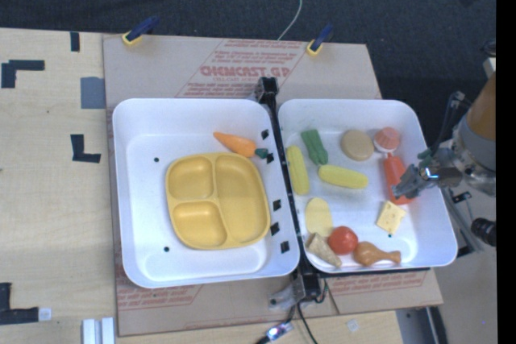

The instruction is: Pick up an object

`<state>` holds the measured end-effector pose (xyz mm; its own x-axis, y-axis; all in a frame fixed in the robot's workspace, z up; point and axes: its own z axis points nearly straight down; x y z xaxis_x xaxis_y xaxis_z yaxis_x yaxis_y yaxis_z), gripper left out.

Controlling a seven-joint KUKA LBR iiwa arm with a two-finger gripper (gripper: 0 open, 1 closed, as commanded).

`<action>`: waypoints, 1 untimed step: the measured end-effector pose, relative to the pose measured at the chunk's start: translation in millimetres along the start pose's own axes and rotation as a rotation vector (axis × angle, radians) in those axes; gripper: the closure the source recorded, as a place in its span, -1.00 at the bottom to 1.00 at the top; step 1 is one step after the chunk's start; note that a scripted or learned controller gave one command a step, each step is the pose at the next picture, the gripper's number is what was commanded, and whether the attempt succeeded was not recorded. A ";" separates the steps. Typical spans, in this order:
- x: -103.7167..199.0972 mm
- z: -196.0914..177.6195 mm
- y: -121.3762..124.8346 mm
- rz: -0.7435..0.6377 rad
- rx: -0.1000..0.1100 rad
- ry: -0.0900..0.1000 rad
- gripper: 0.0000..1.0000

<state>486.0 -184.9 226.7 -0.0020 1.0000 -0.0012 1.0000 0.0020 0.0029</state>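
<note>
Pincer (409, 183) over right bin (431, 250), touching red sausage (393, 171), cheese wedge (391, 217) just below

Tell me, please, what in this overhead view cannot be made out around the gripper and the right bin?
- Gripper: too small and dark in the camera view to read its finger state.
- Red piece: its lower end is covered by the gripper.
- Arm: cut off by the right edge.
- Beige wedge: too small to identify.

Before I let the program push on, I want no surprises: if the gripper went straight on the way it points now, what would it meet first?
Probably the long red toy piece in the right white bin. The gripper sits at that piece's lower end, pointing left and down; depth is unclear.
</note>
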 end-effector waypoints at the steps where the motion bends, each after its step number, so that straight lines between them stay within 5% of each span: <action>1: 59.3 -3.0 17.1 -0.006 0.004 0.004 1.00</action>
<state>503.0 -125.6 229.7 -0.0079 1.0000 0.0023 1.0000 0.0079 -0.0010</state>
